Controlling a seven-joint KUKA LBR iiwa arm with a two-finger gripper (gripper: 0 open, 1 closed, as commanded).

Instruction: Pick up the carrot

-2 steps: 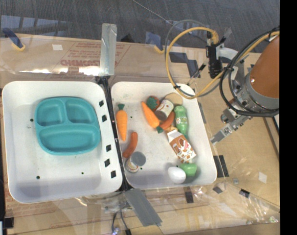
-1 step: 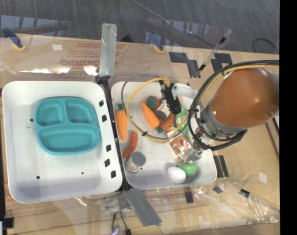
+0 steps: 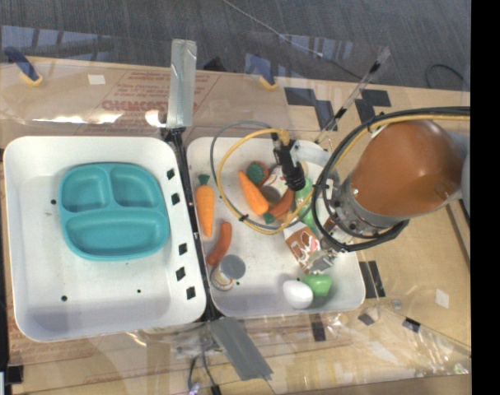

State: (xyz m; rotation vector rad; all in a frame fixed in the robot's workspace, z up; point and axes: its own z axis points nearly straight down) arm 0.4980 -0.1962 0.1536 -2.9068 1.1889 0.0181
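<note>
One carrot [image 3: 204,208] lies just inside the right bin [image 3: 258,299], by its left wall.

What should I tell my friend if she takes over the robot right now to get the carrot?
Hand-over note:
The gripper is low over the right side of the right bin, by a brown packet. I cannot tell if it is open or shut. No carrot shows in it.
One carrot lies along the right bin's left wall. A second carrot lies nearer the middle.
The teal plate sits in the left bin.
Done: nothing lifted yet.
Left: move to a carrot, grip it and lift it.
</note>
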